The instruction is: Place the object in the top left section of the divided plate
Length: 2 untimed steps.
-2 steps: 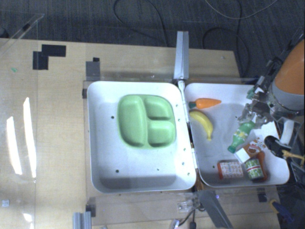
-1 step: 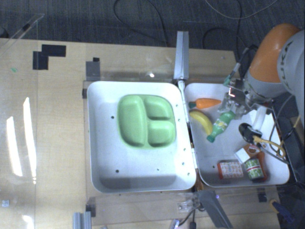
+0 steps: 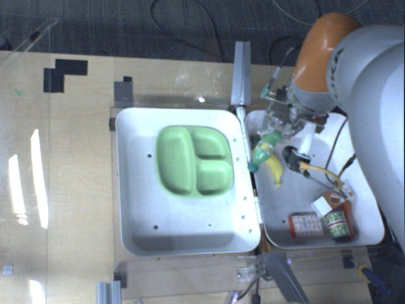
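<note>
The green divided plate (image 3: pixel 193 160) lies in the left bin (image 3: pixel 136 189), one long section on its left and two smaller ones on its right. My gripper (image 3: pixel 276 126) hangs over the top left corner of the right bin (image 3: pixel 361 233). A pale green bottle with a teal end (image 3: pixel 262 149) slants down from right under the gripper to the wall between the bins. A yellow banana (image 3: pixel 274 168) lies against the bottle's lower side. The wrist hides where the gripper meets the bottle.
A red box (image 3: pixel 305 225), a green-labelled can (image 3: pixel 337 223) and a small white and orange item (image 3: pixel 330 202) sit at the front of the right bin. A metal post (image 3: pixel 240 75) stands behind the wall between the bins.
</note>
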Tool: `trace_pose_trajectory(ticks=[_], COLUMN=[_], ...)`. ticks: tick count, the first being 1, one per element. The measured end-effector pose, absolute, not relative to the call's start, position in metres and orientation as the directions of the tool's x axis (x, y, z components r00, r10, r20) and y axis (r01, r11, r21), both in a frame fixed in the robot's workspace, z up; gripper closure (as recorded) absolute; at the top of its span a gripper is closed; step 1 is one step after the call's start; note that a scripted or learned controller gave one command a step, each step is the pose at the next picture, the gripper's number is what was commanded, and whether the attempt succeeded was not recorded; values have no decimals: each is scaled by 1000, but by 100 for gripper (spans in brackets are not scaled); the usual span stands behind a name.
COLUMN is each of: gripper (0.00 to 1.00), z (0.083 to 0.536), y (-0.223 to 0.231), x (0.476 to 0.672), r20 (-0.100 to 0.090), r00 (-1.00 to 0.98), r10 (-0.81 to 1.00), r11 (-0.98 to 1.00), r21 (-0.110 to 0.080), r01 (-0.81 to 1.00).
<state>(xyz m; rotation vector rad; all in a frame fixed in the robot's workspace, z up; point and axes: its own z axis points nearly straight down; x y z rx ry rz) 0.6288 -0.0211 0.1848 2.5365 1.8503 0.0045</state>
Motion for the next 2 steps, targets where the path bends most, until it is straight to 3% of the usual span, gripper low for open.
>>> trace_pose_trajectory(ticks=[1, 2], gripper=[100, 0], z=[186, 186], y=[48, 48], x=[670, 670], r20=[1, 1], r00=[73, 73], r10=[997, 997], r11=[-73, -73], r21=[5, 5], r01=[997, 997])
